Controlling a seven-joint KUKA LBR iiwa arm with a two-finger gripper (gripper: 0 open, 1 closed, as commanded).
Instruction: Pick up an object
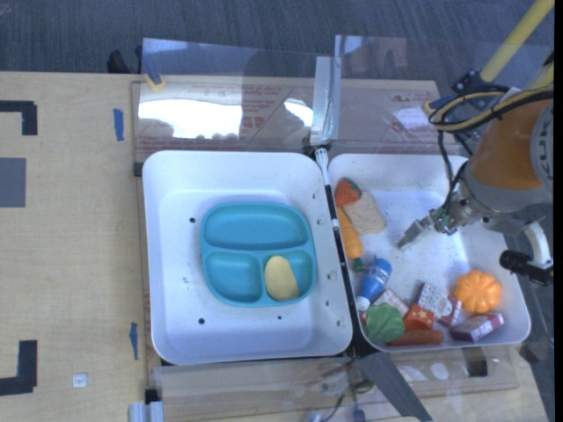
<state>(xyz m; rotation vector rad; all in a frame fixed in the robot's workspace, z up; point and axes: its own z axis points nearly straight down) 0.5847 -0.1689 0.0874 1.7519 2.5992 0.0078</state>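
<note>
Clearly the arm has been sent over the right bin [519, 323] because that is where the loose objects are; the gripper [413, 233] hangs above a bare patch of that bin's floor, and its fingers [408, 236] look drawn close together with nothing between them, though at this size I cannot say for certain that they are fully shut. Taking the gripper as the landmark: a slice of bread [367, 213] lies just to its left, with a carrot [348, 236] beyond that along the bin's left wall; a blue bottle [376, 280] lies below and left of it; a small orange pumpkin [477, 291] sits below and to its right, well apart; a red-and-white packet [433, 300] lies below it, and a green leafy piece [384, 322] sits further below, near the bin's front edge. These candidates crowd the left wall and front, which leaves the middle open for a descent. Far to the gripper's left, in the left bin [167, 236], a blue divided tray [255, 227] holds a yellow lemon-like fruit [281, 277] in its lower right compartment. I judge no grasp has been made, and the bread is nearest
</note>
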